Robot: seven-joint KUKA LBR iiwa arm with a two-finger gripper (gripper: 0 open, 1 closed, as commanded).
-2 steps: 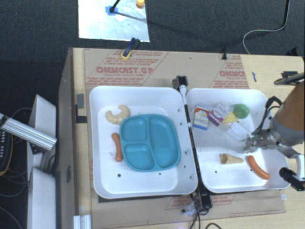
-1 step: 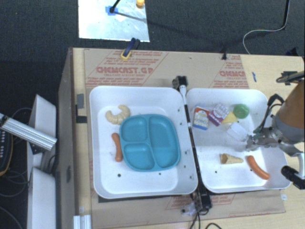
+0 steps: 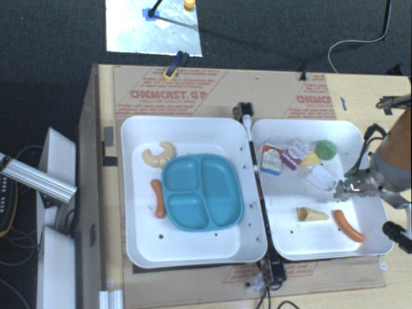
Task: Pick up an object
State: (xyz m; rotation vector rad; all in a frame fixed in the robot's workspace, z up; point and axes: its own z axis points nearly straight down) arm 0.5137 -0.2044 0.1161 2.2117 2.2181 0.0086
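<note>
The claw [image 3: 343,188] hangs low over the right-hand bin [image 3: 367,246], at its right side, where the arm [image 3: 394,158] reaches in. Its tips are small and dark against the white floor, and whether they are spread or closed cannot be told; nothing can be seen between them.

Nearest the claw, just beside it toward the bin's middle, lies a clear plastic piece [image 3: 320,176], hard to make out. Just below the claw and toward the bin's front edge lies an orange sausage [image 3: 348,225], on its side and slanted; to the left of that, the tan wedge [image 3: 312,214] rests flat. Any of these could serve as the thing to pick up, and the claw's low position suggests one of the close ones is the target, though which one cannot be told.

Farther off, up and left of the claw, a loose cluster sits near the bin's back wall: a green ball [image 3: 326,149], a yellow piece [image 3: 310,159], a crinkled packet [image 3: 296,152] and a small carton [image 3: 271,159], touching or nearly so, which would likely crowd a grasp.

Well apart, in the left bin [image 3: 132,192] on the table [image 3: 193,92], a blue divided plate [image 3: 203,190] takes the middle, with a second sausage [image 3: 158,198] beside it and a pale curved pastry [image 3: 159,154] behind.
</note>
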